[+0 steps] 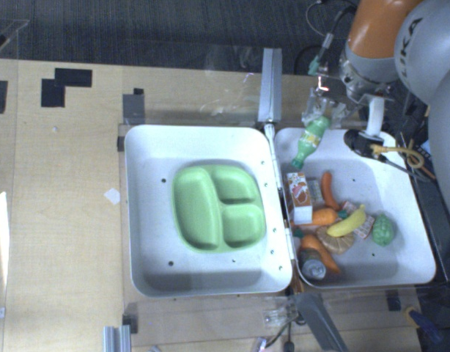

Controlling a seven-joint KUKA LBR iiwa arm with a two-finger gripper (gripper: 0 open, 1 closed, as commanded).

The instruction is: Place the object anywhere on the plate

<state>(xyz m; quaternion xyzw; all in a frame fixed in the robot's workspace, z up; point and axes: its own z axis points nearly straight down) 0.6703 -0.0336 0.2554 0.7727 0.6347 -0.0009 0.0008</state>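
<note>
A small green plastic bottle with a clear upper part [308,139] hangs tilted over the far left corner of the right white bin [415,218], its green base pointing down and to the left, its clear end up against the two-finger gripper [322,105]. The bottle's top sits between the gripper's fingers, so the gripper is clamped on it and carries it clear of the bin floor. Above the gripper rises the grey arm with its orange band [382,13], reaching in from the right.

Below the bottle, in the same bin, lies a heap of toy food: a small white carton with a red label [300,195], an orange sausage shape [327,187], a yellow banana [347,222], a green leafy lump [383,229] and a metal can [314,268] near the front edge.

To the left, well apart from the bottle, the left white bin [144,218] holds a light green three-compartment plate [218,207] lying flat in its middle.
</note>
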